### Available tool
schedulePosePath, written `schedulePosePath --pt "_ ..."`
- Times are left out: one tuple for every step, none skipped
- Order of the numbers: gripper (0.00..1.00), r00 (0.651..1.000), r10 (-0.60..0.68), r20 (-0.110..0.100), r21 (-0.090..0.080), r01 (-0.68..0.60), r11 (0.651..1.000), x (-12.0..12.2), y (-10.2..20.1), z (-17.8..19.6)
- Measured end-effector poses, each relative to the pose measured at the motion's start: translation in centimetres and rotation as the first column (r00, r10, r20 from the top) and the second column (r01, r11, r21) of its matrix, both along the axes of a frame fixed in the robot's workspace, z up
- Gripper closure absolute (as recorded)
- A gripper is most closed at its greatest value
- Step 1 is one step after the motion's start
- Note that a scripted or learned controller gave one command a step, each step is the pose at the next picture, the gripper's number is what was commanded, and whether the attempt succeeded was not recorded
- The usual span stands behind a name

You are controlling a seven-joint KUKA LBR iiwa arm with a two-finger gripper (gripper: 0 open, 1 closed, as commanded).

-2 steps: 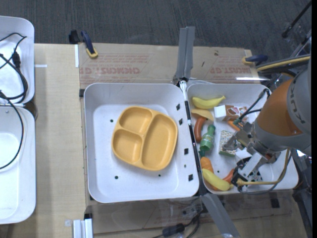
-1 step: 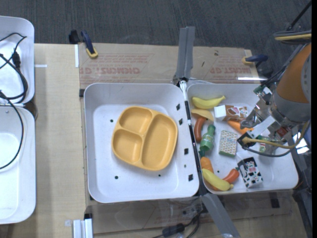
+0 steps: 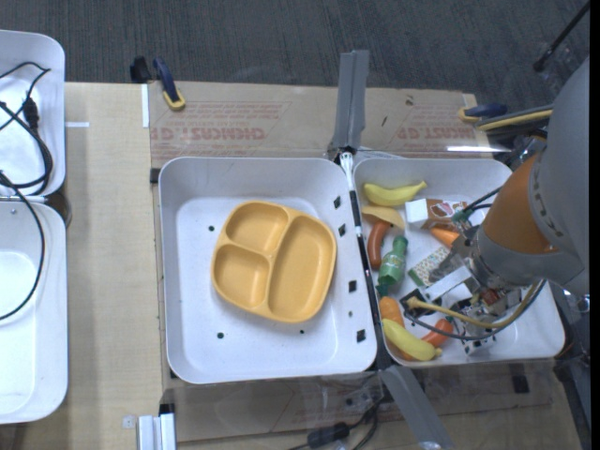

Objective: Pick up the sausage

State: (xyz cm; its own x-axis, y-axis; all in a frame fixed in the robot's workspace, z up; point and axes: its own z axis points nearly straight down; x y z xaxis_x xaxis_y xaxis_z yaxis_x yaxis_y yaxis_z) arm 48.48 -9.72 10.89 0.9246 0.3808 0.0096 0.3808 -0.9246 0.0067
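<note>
Camera view, looking down at a slant: we saw two white bins side by side on the bench [image 3: 103, 251]. The left bin [image 3: 187, 336] held a yellow divided plate [image 3: 274, 261] w/ three compartments, sitting roughly in the bin's middle. The right bin [image 3: 534, 340] was crowded. We found the sausage [image 3: 377, 242], reddish-orange, lying along that bin's left wall, just beside a green bottle [image 3: 394, 261] on its right and below a banana [image 3: 394, 193] near the bin's far edge. A second banana [image 3: 410, 340] lay at the near-left corner, w/ small orange pieces next to it. A brown-and-white packet [image 3: 441, 212] sat right of the upper banana. The arm [image 3: 553, 204], grey w/ orange band, reached in from the right and hung over the bin's right half; the end effector [image 3: 466, 306] sat low among clutter and cables, well apart from the sausage. We couldn't tell its open/closed state from this angle.
</note>
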Motion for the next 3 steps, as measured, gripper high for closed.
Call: schedulePosePath --pt "0.0 0.982 -0.186 -0.016 0.002 0.186 0.982 1.4 -6.6 7.7" --pt "0.0 0.989 -0.147 -0.02 0.003 0.147 0.989 3.0 0.5 1.7" --pt "0.0 0.989 -0.148 -0.019 0.002 0.148 0.989 3.0 0.4 1.7"
